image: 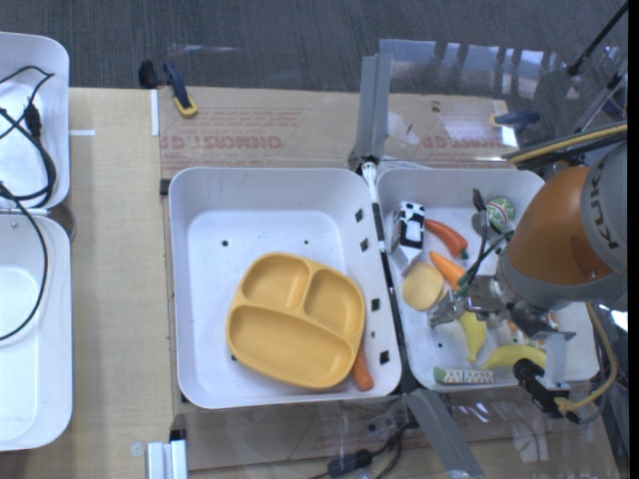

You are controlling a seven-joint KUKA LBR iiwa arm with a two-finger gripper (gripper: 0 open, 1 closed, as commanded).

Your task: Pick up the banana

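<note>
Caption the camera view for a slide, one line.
KUKA arm's gripper low in the right bin over a banana; yellow divided plate sits in the left bin.

Your arm (569, 238) runs off the right edge and covers part of the banana (511, 356). End effector (477, 302): too cluttered to judge its fingers. Small carrot (362, 374): half hidden under the yellow plate (297, 319).

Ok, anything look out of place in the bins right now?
One thing: a small carrot lies wedged between the yellow tray and the left bin's front-right corner, away from the other food in the right bin. The banana lies near the arm there.
</note>
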